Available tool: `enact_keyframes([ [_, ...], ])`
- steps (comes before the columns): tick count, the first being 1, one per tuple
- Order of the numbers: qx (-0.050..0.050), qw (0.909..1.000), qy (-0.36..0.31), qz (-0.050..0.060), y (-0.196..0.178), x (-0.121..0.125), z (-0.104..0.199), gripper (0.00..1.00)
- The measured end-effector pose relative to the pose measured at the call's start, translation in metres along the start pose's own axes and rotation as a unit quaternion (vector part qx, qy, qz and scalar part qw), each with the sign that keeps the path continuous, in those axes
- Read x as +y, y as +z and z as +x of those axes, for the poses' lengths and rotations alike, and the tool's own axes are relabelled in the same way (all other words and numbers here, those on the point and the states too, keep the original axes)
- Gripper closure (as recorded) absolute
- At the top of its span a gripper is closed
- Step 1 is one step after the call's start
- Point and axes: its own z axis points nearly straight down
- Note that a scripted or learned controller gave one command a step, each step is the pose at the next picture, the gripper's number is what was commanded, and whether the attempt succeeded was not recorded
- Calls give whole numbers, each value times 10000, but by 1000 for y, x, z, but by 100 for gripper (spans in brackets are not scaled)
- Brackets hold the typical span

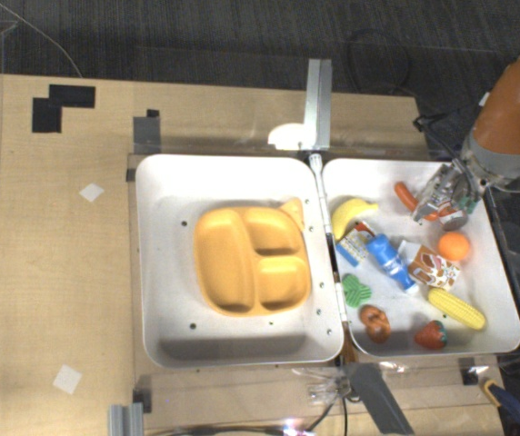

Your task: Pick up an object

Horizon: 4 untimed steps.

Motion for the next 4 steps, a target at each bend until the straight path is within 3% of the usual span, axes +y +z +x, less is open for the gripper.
enact_keyframes([
  [1,34,9952,-980,-8,-101,59,40,100],
  [2,94,9994,345,20,-84,103,130,100],
  [3,70,9998,-209,18,-122,50,142,100],
  [4,75,9867,-1624,15,-134,-28,170,100],
])
